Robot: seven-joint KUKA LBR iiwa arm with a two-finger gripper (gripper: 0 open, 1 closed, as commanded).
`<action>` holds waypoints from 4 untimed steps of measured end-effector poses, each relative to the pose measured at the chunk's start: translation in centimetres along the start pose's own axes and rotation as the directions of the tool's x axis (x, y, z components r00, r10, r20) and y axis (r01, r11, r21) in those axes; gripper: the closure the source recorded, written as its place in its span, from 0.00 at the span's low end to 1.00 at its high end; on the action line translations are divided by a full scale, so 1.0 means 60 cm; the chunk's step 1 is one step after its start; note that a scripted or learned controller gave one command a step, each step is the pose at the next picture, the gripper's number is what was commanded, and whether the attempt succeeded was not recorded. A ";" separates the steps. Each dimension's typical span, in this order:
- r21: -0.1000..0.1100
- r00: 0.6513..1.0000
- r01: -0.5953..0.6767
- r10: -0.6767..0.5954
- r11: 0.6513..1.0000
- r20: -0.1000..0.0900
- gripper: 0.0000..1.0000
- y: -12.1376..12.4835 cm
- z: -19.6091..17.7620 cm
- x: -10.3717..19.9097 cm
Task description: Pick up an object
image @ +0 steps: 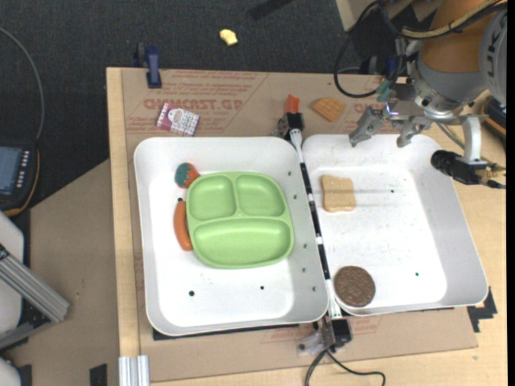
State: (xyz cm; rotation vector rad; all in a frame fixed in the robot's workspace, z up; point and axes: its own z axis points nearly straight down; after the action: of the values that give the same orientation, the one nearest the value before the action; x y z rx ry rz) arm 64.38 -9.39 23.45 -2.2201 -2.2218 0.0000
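Brown cookie [354,285] sits at right bin's [438,240] near edge. Tan cracker [338,193] lies mid-bin beside divider, long axis running near-to-far. My gripper [385,129] hovers at far rim, fingers spread apart, nothing between. Cracker is nearer target: down-left of me.

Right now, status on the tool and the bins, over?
Tool open, nothing held, above right bin's far rim. Toast slice and brown disc lie loose there. Path clear.

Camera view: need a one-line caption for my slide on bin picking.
Gripper hovers open over the right bin's far edge; toast and brown disc lie inside it.
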 end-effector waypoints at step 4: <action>-0.004 1.000 -0.006 0.006 1.000 0.004 1.00 -0.091 0.106 -0.092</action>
State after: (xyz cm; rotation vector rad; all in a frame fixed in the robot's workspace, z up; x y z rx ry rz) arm 58.90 -14.90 17.08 -2.2303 -2.2194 -0.0007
